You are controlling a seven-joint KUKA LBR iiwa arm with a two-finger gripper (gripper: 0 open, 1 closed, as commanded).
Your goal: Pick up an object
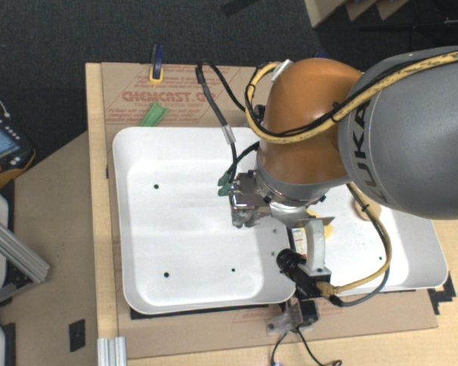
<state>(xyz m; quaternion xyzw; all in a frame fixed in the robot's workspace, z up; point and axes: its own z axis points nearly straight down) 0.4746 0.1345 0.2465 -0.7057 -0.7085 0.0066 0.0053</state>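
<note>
My gripper (245, 207) hangs under the orange wrist band, low over the right side of the left white bin (137, 204), near the wall shared with the right bin (420, 242). Its metal body and a small green part show at the wrist's left edge. The wrist hides its tips and whatever lies beneath them. A small yellowish piece (327, 227) peeks out in the right bin beside the arm; I cannot tell what it is.
The big grey arm covers most of the right bin. A green strip (153, 114) and a blue clip (157, 62) lie on the cardboard sheet behind the bins. The left bin's floor shows a few small dark dots.
</note>
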